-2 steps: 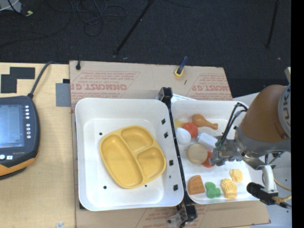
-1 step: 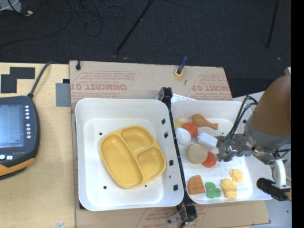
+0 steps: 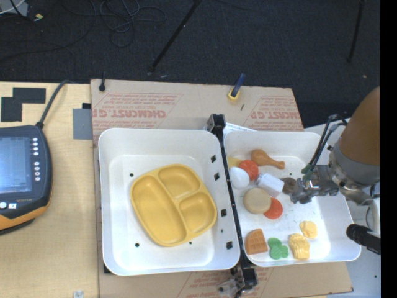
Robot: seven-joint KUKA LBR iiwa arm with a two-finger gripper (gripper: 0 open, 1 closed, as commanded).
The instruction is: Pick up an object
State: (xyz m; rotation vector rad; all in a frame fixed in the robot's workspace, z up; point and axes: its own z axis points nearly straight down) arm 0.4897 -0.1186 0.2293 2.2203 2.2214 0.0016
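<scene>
The right bin (image 3: 335, 244) holds several toy foods. Among them are a brown drumstick (image 3: 267, 160), a red tomato (image 3: 250, 169), a white egg (image 3: 239, 177), a white block (image 3: 271, 183), a tan round bun (image 3: 256, 200) and a red disc (image 3: 273, 210). My gripper (image 3: 299, 192) is low inside this bin, just right of the white block and above the red disc. The arm's orange band (image 3: 366, 129) and grey wrist rise to its right. I see nothing held in the gripper.
Along the right bin's front edge lie an orange toast piece (image 3: 255, 241), a green broccoli (image 3: 278, 249) and two yellow pieces (image 3: 299, 247). In the left bin (image 3: 118, 166) sits a yellow divided plate (image 3: 172, 203). A tablet (image 3: 18, 169) lies at far left.
</scene>
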